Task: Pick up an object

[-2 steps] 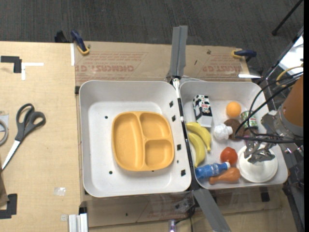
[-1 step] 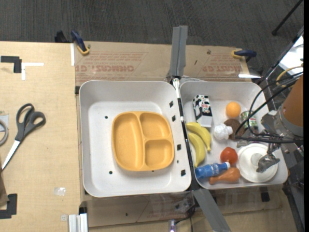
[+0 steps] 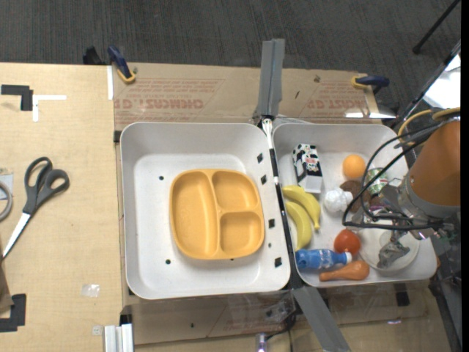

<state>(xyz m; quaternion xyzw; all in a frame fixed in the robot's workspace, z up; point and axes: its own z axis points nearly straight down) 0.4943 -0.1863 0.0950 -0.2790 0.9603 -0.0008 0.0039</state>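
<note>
The right bin (image 3: 333,130) holds several objects. Among them are a black-and-white carton (image 3: 307,164), an orange (image 3: 354,166), a white ball (image 3: 335,200), two bananas (image 3: 303,213), a red ball-shaped fruit (image 3: 347,240), a blue bottle (image 3: 321,259) lying on its side and an orange carrot-like piece (image 3: 346,272). My gripper (image 3: 393,254) hangs low over the bin's near right corner, above a clear round dish (image 3: 407,261). It is to the right of the red fruit and apart from it. Cables and the wrist hide what lies under the arm.
The left bin (image 3: 139,196) carries a yellow divided plate (image 3: 217,213). Scissors (image 3: 35,191) lie on the wooden bench at far left. A grey bar (image 3: 270,79) stands behind the bins, between them. The arm's orange band (image 3: 441,163) overhangs the right bin's right edge.
</note>
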